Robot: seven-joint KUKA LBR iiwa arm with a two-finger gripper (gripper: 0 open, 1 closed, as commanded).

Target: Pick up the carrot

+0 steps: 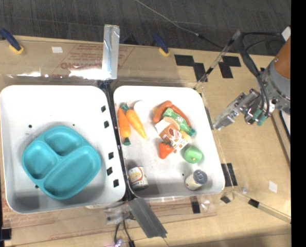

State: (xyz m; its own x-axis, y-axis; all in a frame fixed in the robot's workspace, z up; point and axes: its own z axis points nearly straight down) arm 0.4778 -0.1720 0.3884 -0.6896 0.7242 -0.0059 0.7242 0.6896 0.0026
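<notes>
Two orange carrots with green tops lie side by side at the left of the right bin (207, 138). One carrot (123, 126) runs along the bin's left wall; the other carrot (136, 122) slants just to its right. My gripper (226, 118) hovers outside the right bin, past its right wall and over the bench, well away from both carrots. Nothing shows in its grasp.
The right bin also holds an orange sausage-like toy (165, 109), a green packet (179, 120), a small carton (172, 134), a red strawberry (164, 150), a green apple (193, 154), a can (137, 177) and a grey-capped jar (197, 178). A teal divided plate (60, 161) sits in the left bin (9, 107).
</notes>
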